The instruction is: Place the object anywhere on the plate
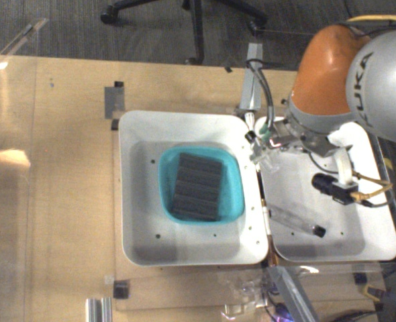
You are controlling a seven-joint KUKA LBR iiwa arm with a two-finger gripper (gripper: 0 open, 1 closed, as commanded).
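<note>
A dark grey ribbed block [198,185] is found lying flat on the turquoise plate [234,194] in the left bin [134,180], so placement is judged complete as things lie. The block is judged light, fairly stiff and not fragile (its grooved top suggests foam or rubber, hence little risk of slipping), and is best taken across its narrower width, with the jaws set on the two long sides near the middle. The gripper [264,146] is seen over the right bin [379,243] near the divide, and its state cannot be told.
</note>
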